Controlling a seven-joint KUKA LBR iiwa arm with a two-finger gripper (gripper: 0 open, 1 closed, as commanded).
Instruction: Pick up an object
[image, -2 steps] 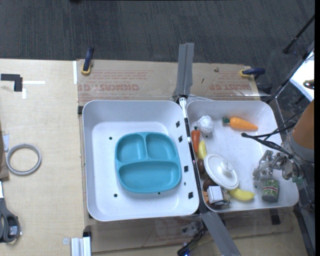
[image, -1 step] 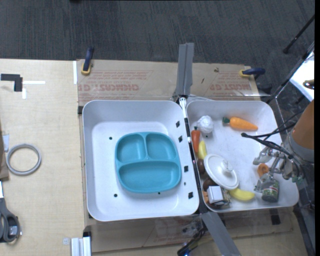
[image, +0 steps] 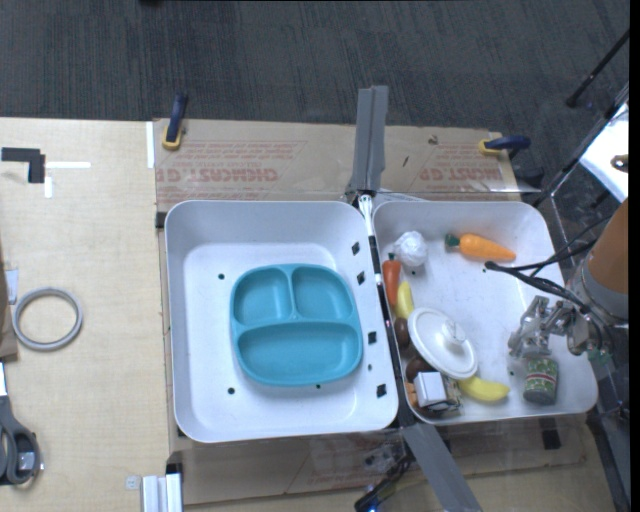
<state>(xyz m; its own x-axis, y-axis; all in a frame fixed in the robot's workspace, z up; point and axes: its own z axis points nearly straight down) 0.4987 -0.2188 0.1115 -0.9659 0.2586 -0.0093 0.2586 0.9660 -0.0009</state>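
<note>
Left bin (image: 190, 330): holds a teal divided plate (image: 296, 325).
Right bin (image: 535, 235): toy carrot (image: 480, 246) far; white lid (image: 442, 343) centre; banana (image: 484, 389) and small can (image: 540, 380) near.
End effector (image: 535, 328): in the right bin's right side, just above the can.
Surface (image: 80, 220): tape ring (image: 45, 318) lies at left.

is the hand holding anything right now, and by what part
Cannot be told. The hand hangs just above a small green can in the right bin, but no object shows between its tips.
</note>
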